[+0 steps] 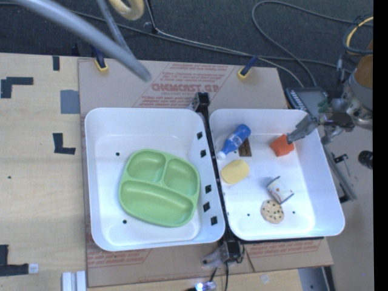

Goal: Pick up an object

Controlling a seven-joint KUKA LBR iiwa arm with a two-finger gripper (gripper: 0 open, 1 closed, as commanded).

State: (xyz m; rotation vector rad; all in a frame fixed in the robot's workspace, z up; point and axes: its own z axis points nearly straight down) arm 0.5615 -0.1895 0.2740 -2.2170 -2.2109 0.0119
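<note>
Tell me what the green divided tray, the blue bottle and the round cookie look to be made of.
Green divided tray: likely molded plastic; smooth, uniform color, soft sheen, rounded compartment ridges.
Blue bottle: probably plastic; glossy blue body with a white cap end.
Round cookie: tan with dark spots like chocolate chips; matte. Real food or a toy replica cannot be told.

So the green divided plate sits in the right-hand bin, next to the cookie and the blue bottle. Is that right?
Not quite. The green divided plate lies in the left bin, alone there. The cookie and the blue bottle are in the right bin, along with a yellow piece and an orange block. The camera view shows this.
</note>
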